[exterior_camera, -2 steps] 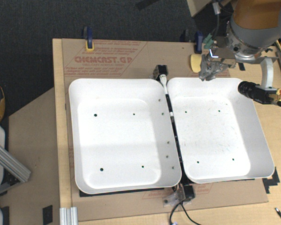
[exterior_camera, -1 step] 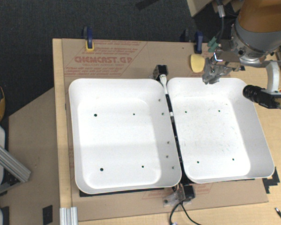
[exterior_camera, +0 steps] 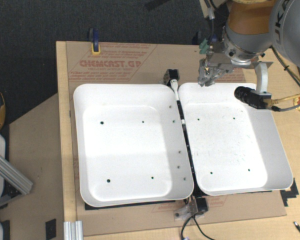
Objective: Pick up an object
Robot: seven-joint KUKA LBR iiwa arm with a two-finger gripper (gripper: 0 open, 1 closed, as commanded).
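My fingers (exterior_camera: 205, 79) look close together, with their tips pointing down, and I see nothing between them. They are small and dark against the worktop (exterior_camera: 120, 64), so their gap is hard to make out. They hang just over the far rim of the right bin (exterior_camera: 285, 159), near the corner where it meets the left bin (exterior_camera: 80, 134). I cannot tell where the thing to pick up is, so I cannot say which way it points or how its long side lies. Both bins show their white floors with little black dots on them. The right bin's floor has faint specks that are too small to tell apart. A black part (exterior_camera: 250, 96) sticks out from my wrist on a grey bracket and hides a bit of the right bin's far rim. My orange band (exterior_camera: 250, 14) is cut off at the top edge. A black clip (exterior_camera: 171, 76) sits at the far end of the dark strip between the bins. A blue and yellow clamp (exterior_camera: 94, 41) grips the far edge of the worktop.
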